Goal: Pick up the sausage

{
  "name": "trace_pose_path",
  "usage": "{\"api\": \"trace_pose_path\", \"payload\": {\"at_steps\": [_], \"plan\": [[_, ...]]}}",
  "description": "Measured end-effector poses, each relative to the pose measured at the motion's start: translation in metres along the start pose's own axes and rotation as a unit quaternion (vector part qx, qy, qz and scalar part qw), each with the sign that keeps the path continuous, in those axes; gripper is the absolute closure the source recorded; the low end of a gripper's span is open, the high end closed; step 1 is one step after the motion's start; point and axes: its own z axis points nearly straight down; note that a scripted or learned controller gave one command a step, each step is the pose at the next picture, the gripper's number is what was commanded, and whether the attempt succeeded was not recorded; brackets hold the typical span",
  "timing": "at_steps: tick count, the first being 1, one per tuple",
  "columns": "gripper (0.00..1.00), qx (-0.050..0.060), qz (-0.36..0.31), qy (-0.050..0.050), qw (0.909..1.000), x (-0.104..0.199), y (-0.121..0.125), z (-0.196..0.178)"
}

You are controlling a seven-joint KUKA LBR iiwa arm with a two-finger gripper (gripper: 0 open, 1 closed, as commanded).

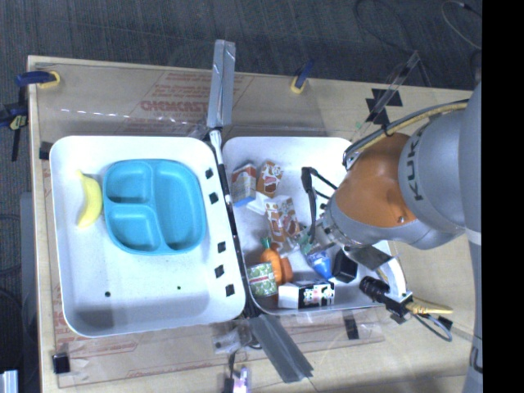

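Note:
The right bin (246, 150) holds a heap of toy food. A reddish-brown, sausage-like piece (281, 222) lies near its middle, partly wrapped in white; I cannot tell for sure that it is the sausage. My gripper (318, 244) hangs low over the bin just right of that piece, under the orange wrist band (372, 191). The arm hides its tip, and nothing shows as held.
Around the gripper lie a brown and white packet (268, 176), an orange carrot (278, 264), a green can (262, 281), a white and black bottle (307, 295) and a blue piece (319, 263). The left bin (139, 301) holds a blue divided tray (155, 205) and a banana (88, 201).

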Motion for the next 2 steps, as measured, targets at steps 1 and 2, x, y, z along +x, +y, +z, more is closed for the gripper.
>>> {"api": "trace_pose_path", "payload": {"at_steps": [1,2], "plan": [[1.00,0.015,-0.118,0.016,0.9927,0.050,0.007,-0.053],[1.00,0.017,-0.074,0.016,0.9970,0.060,0.053,-0.075]]}}
